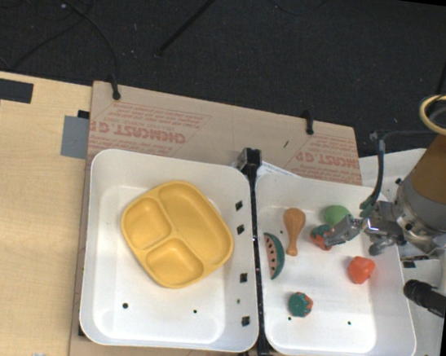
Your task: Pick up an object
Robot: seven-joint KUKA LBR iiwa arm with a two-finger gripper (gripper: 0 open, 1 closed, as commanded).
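Over the right bin [397,342], the jaws [346,230] reach in from the right, low beside a green ball [335,214] and a small red-and-grey toy [321,238]; I cannot tell whether they are clenched or released. Near them lie a wooden drumstick [292,228], a watermelon slice [274,256], a red piece [361,270] and a teal ball [299,304]. Across the divider, the left bin [99,296] holds a yellow tray [176,233] on the worktop [10,225].
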